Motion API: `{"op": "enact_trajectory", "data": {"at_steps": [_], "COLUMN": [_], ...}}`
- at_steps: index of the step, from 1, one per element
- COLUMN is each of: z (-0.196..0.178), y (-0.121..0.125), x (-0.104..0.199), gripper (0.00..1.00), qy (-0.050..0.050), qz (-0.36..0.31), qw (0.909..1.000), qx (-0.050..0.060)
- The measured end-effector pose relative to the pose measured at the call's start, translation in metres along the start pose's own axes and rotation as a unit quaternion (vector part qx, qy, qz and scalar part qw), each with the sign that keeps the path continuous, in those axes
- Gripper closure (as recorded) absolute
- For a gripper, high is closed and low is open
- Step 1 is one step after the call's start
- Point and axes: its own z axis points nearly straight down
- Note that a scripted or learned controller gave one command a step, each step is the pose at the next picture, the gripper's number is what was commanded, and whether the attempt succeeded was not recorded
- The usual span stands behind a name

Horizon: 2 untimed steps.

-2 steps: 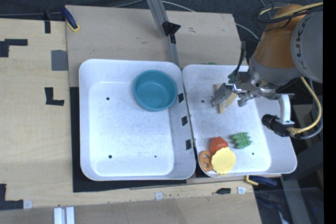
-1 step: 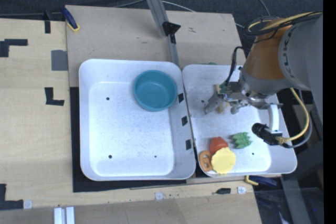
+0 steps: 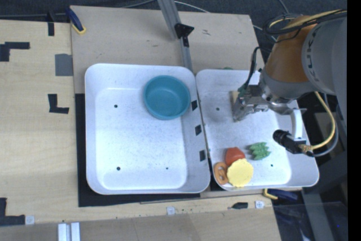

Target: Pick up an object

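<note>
Candidates for the pick all sit in the right bin (image 3: 217, 96), near its front edge: red piece (image 3: 234, 154), yellow piece (image 3: 240, 172) touching it in front, small orange piece (image 3: 220, 173) at the rim just left of the yellow, green piece (image 3: 259, 150) just right of the red. All lying on the bin floor, nothing lifted. Hand (image 3: 241, 109) hangs over the middle of the same bin, behind the cluster and apart from it. Can't tell whether it's spread or pressed together. Arm (image 3: 293, 62) comes in from the right, orange band above the wrist. Left bin (image 3: 113, 144) has a blue bowl (image 3: 166, 96) upright in its back right corner. Both bins side by side on the worktop (image 3: 113, 36).
</note>
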Motion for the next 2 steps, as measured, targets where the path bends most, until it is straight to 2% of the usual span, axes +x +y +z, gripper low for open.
{"op": "enact_trajectory", "data": {"at_steps": [1,2], "z": [-0.043,-0.071], "y": [-0.003,-0.003], "x": [0.004,0.004], "gripper": [1.0,1.0], "qy": [0.0,0.0], "qz": [0.0,0.0], "qw": [1.0,1.0], "qx": [-0.002,-0.001]}}
